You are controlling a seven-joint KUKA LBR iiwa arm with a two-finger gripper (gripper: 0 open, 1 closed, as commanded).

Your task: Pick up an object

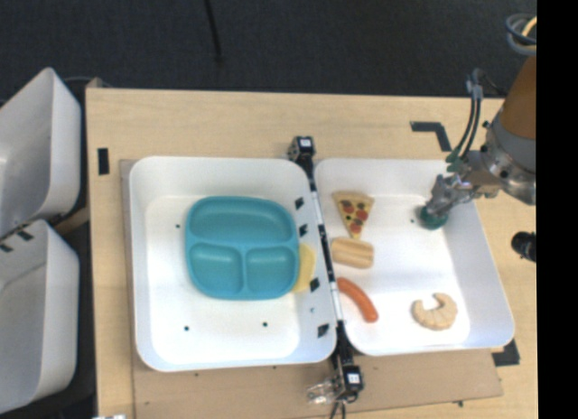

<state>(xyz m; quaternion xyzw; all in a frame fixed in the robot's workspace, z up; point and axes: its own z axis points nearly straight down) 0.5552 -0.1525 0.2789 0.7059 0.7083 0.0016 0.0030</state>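
Note:
The right bin [397, 331] holds a pizza slice toy [353, 211], a tan bread roll [352, 253], an orange-red sausage [358, 300] and a pale croissant [435, 311]. My gripper [438, 208] hangs low at the bin's upper right, and a small dark green object [431, 219] lies right at its tip. Whether the fingers close on that object is hidden by the gripper body. The arm comes in from the right edge.
In the left bin [163, 336] lies a teal divided plate [242, 246], with a yellow piece [307, 268] peeking out at its right edge by the divider. The tan bench [226, 119] surrounds both bins.

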